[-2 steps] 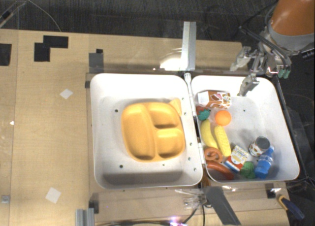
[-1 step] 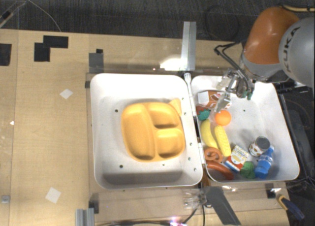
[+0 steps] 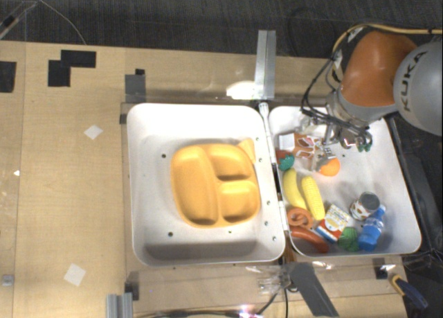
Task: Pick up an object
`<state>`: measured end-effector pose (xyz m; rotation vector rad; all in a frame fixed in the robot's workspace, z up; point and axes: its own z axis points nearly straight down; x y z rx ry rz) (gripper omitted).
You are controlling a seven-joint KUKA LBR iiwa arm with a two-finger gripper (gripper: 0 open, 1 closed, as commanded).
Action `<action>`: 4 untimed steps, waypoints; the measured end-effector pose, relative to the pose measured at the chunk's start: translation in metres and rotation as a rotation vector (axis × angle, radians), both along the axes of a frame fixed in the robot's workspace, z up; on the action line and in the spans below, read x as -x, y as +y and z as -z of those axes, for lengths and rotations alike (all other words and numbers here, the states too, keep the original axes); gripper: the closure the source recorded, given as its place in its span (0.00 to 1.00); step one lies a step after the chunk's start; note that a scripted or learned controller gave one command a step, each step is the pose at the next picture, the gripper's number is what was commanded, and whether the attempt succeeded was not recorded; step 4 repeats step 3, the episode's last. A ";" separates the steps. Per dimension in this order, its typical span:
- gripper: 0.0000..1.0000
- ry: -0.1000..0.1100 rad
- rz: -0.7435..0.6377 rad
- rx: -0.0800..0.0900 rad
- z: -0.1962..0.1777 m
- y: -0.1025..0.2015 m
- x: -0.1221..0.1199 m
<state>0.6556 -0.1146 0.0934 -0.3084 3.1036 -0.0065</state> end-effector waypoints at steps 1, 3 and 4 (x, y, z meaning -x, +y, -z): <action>1.00 -0.017 -0.003 0.000 -0.017 0.002 -0.005; 1.00 0.007 0.025 -0.001 -0.080 -0.013 0.013; 1.00 0.007 0.025 -0.001 -0.080 -0.013 0.013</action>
